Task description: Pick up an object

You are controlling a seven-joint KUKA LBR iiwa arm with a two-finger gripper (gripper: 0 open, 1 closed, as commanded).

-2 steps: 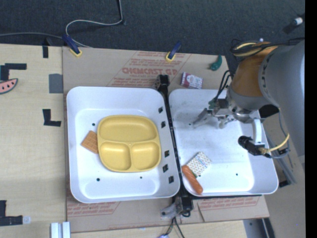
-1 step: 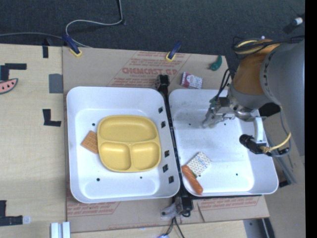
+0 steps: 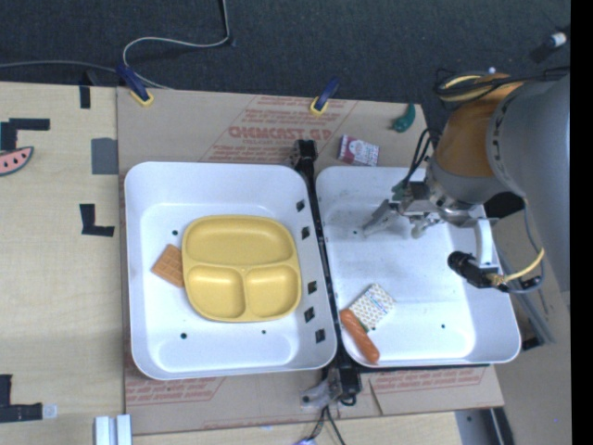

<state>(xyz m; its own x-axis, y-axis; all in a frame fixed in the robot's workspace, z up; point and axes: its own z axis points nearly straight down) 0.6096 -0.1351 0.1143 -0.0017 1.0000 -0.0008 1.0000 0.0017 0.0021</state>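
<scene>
In the right bin (image 3: 463, 336), near its near-left corner, a patterned packet (image 3: 373, 306) lies touching an orange sausage (image 3: 359, 335), both well apart from the tool (image 3: 394, 216), which hangs farther back with fingers spread and nothing between them. A descent here would likely close on bare floor, and the touching pair could spoil a clean grasp.

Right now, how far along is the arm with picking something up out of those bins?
Nothing looks picked yet. The claw is low over the right bin, near its back edge, with nothing between its fingers. The patterned packet and the orange sausage-shaped item lie at that bin's front left corner, apart from the claw. The yellow divided tray sits in the left bin. Reaching, gripping and lifting are all left.
</scene>
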